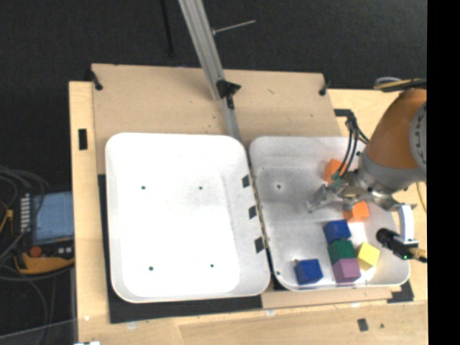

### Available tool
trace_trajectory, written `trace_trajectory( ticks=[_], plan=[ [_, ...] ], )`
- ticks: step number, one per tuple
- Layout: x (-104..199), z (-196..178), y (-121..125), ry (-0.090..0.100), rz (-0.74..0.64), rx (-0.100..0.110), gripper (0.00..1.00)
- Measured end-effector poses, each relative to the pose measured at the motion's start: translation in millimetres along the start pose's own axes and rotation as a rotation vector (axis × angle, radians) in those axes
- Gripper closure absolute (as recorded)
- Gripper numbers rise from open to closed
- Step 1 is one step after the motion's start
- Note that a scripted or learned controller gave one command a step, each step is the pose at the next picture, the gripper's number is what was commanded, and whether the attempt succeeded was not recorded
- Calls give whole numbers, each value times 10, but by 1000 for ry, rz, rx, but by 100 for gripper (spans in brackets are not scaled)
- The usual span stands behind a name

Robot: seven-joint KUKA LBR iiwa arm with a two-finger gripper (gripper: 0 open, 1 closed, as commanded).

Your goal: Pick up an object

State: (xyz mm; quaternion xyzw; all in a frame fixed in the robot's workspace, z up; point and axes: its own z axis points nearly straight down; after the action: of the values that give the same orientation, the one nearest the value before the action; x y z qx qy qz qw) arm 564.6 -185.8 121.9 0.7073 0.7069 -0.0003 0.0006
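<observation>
Hand over right bin, coloured blocks inside

Robotics lab: plywood bench w/ two white bins, loose cables, black floor.

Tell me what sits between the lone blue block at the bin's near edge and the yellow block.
In the camera view, the purple block lies between the blue block and the yellow block, with the green block just above it.
</observation>
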Motion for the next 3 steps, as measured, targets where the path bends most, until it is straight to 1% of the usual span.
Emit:
trace_trajectory(
  ticks=[1,2,3],
  plan=[
    [1,-125,12,1,5,-6,100],
    [-44,-745,98,-1,-4,-8,100],
    [-63,-1239,27,-1,-5,-7,100]
  ],
)
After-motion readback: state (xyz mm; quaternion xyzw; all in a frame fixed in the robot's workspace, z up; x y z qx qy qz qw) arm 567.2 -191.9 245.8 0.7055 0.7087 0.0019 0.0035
